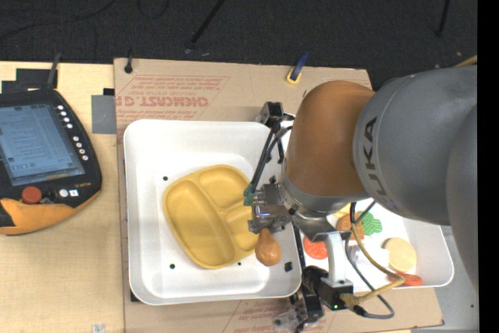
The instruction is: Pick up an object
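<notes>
Hovering at the left bin's [148, 168] right side, gripper [263, 224], finger state indeterminate, sits just above brown pear-shaped object [268, 249], beside yellow tray [204, 210].

My gripper [263, 224] hangs low over the left bin [144, 168], at the yellow tray's [204, 214] right edge. A brown pear-shaped piece [268, 249] sits just below it, nearer the camera.

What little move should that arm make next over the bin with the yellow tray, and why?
Probably a short, straight lift. The claw sits low over the left bin, right above a small brown pear-shaped piece at the yellow tray's edge. Raising it would show whether anything comes along.
</notes>
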